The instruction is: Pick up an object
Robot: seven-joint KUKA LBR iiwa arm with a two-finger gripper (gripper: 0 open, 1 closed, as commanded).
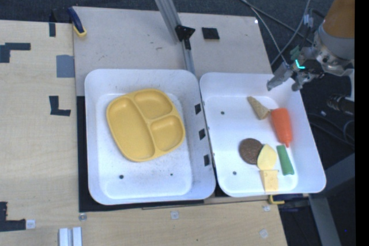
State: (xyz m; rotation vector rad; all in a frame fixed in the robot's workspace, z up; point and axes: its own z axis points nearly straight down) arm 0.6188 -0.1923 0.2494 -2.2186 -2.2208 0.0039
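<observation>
Grey gripper (pixel 286 79) hovers open and empty at two o'clock of the orange carrot (pixel 282 125); pick not yet begun.

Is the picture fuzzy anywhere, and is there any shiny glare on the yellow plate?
Camera view: the gripper at the right looks soft and slightly blurred; the yellow plate is evenly lit, with only faint sheen and no hard glare; the toy food in the right bin is sharp, casting soft, short shadows.

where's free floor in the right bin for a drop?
Right bin: bare left strip, from the divider wall to the brown disc, and the top-left corner above the tan wedge. Crowded along the right wall: carrot, green stick, yellow pieces.
</observation>
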